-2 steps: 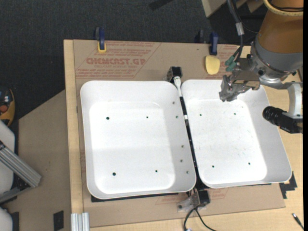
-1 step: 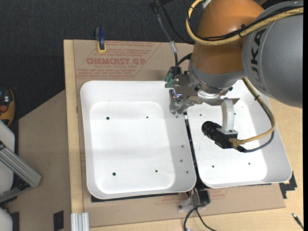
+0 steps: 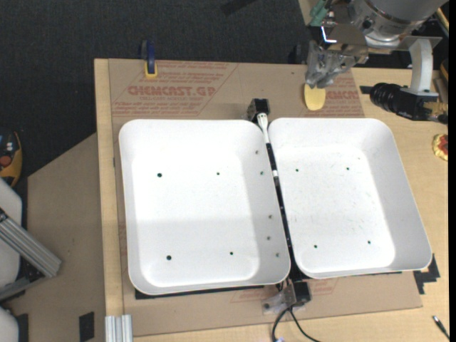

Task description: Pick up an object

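My gripper point(image 3: 320, 83) hangs at the upper right, above the brown bench board behind the right bin's point(image 3: 399, 144) far-left corner. Its grey fingers point(image 3: 329, 68) point down and are closed on the top of a small pale-yellow object point(image 3: 314, 98). The object's rounded lower end shows below the fingertips, over the red lettering on the board. The arm's grey wrist point(image 3: 388, 9) with its orange band fills the top right corner. The left bin point(image 3: 128, 148) lies beside the right one, well away from the gripper.
A black clip point(image 3: 258, 108) sits at the far end of the seam between the bins. A blue clamp point(image 3: 149, 54) holds the board's far-left edge. A black fixture point(image 3: 399, 100) lies right of the gripper.
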